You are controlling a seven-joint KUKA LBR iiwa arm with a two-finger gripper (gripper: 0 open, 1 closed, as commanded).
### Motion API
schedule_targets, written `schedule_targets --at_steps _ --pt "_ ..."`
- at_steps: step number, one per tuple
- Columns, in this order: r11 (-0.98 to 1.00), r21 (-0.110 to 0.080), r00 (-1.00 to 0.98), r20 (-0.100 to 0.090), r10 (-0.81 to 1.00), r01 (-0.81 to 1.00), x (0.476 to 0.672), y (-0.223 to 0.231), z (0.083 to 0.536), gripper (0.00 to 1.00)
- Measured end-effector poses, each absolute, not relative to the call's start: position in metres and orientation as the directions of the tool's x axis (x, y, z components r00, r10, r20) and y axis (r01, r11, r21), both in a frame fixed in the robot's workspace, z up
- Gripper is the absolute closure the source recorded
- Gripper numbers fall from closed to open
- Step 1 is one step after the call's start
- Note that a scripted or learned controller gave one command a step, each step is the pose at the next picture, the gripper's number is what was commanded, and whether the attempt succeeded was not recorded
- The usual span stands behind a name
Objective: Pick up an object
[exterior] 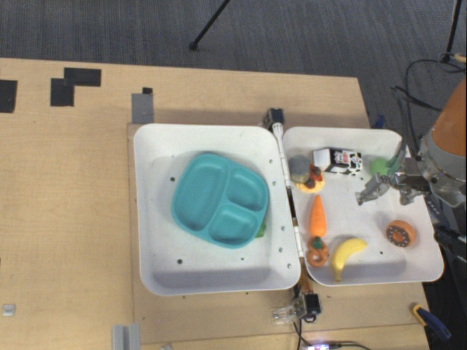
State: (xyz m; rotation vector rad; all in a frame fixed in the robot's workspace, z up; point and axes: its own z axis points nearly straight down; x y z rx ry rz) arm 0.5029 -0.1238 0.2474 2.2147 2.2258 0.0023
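My gripper hangs over the right part of the right bin, pointing left and downward, with bare bin floor under it. Just above it lies a green object, partly covered by the wrist. A chocolate donut sits below and to the right of the gripper. Further left lie an orange carrot, a yellow banana and a small round orange toy. I see nothing held in the gripper.
A yellow-and-red toy, a grey block and a black-and-white box sit at the right bin's far left. The left bin holds a teal divided plate with something green peeking from under it.
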Motion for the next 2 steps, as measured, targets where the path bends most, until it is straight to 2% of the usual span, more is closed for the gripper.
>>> schedule_targets --at_steps 1,2 --pt "-0.142 0.008 0.142 0.001 0.990 0.990 0.509 -0.087 0.087 0.00" --pt "-0.142 0.013 0.142 0.001 0.990 0.990 0.511 -0.087 0.098 1.00"
